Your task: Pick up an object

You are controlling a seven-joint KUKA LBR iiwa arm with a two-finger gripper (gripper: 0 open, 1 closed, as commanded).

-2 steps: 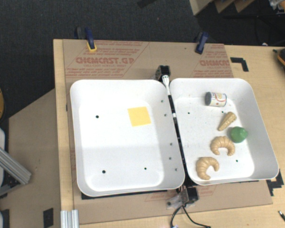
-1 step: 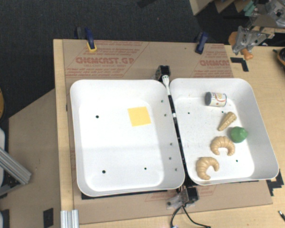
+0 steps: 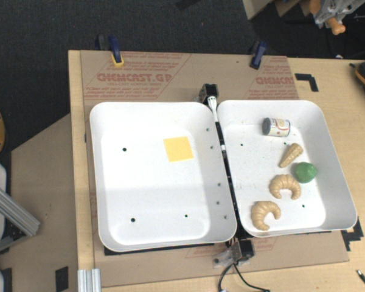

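Observation:
The left bin (image 3: 103, 181) holds one flat yellow square (image 3: 178, 149) near its middle. In the right bin (image 3: 337, 190) a small can (image 3: 275, 127) lies on its side at the back. In front of it lie a tan cone-shaped pastry (image 3: 291, 155), a green ball (image 3: 305, 172) and two croissants (image 3: 285, 186) (image 3: 265, 213). The ball touches the nearer end of the cone and the upper croissant. My gripper (image 3: 334, 8) hangs at the top right corner of the view, well beyond the bins and far from every object.
Both bins sit on a brown board (image 3: 170, 72) held by two blue clamps (image 3: 114, 48) (image 3: 258, 53) at its back edge. A black hinge strip (image 3: 222, 157) runs between the bins. Cables (image 3: 237, 266) trail off the front edge.

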